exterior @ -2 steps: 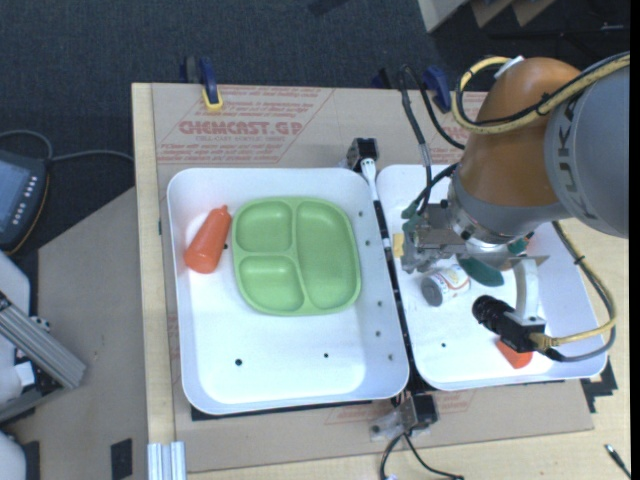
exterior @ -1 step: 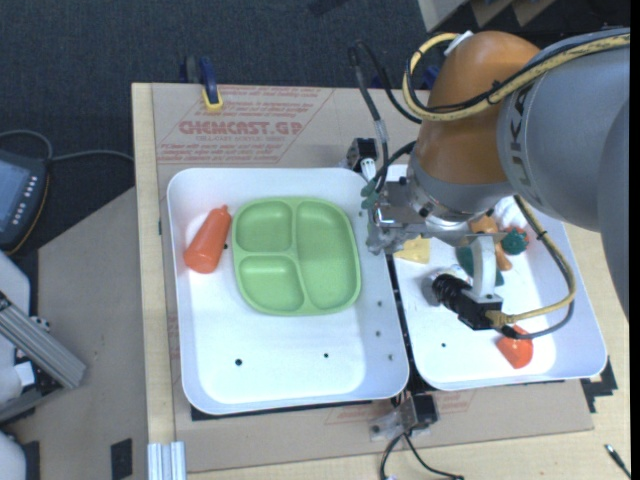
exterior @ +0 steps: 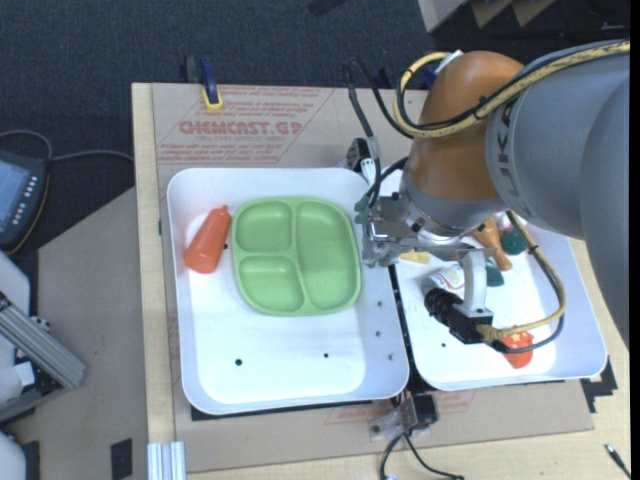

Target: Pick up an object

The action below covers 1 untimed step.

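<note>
Camera view looks down on a table [exterior: 150,218] covered by brown board printed in red, with two white bins side by side. In the left bin [exterior: 185,308], a green divided plate [exterior: 297,255] lies toward the upper right, close to the wall shared with the other bin, and an orange carrot-shaped toy [exterior: 206,240] lies tilted just beside the plate's left edge. The grey arm with its orange band comes in from the right of the frame and covers most of the right bin [exterior: 580,313]. The gripper [exterior: 420,248] sits over that bin's upper left part, close to the dividing wall, and its wrist hides whether it is open or closed; nothing can be seen held. Small orange and teal pieces [exterior: 500,243] peek out to the right of the wrist, and a small orange-red piece [exterior: 516,348] lies near the bin's lower right.
</note>
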Tool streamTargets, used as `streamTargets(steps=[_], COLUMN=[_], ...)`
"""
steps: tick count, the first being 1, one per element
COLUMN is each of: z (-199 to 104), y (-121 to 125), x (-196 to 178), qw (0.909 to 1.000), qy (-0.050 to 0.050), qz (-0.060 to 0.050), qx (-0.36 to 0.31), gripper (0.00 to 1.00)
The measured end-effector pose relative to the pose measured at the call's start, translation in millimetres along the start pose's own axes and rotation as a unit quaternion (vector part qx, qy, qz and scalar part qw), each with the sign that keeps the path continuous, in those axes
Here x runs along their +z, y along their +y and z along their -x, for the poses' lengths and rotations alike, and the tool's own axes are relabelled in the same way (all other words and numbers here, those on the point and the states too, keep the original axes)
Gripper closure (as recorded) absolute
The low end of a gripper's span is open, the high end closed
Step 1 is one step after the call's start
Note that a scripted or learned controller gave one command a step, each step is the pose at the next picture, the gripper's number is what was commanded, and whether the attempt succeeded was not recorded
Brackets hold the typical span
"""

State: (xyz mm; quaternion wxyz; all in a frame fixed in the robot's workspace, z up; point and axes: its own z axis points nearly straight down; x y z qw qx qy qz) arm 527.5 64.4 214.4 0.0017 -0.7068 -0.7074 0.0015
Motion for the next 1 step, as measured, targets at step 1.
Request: streamTargets(steps=[1], z=[-2.3], y=[4.1], x=[-2.5], qw=[1.0000], qy=[0.000], qz=[0.003], qx=[0.000], gripper=[1.00])
